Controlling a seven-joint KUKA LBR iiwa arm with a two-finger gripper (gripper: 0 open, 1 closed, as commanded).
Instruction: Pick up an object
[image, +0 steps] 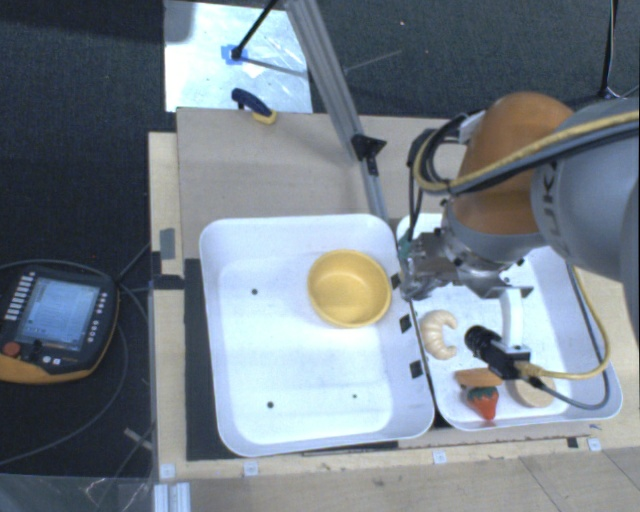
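Yellow bowl (348, 288) sits in the white bin (250, 410) beside the jaws, a croissant (438, 333) in the neighbouring bin (555, 320); whether the jaws are apart cannot be told.

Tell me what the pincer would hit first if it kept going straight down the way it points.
Most likely the left edge of the right bin, by the seam between the bins: the pincer hangs there, pointing down, between the yellow bowl and the croissant, over neither. Depth is unclear.
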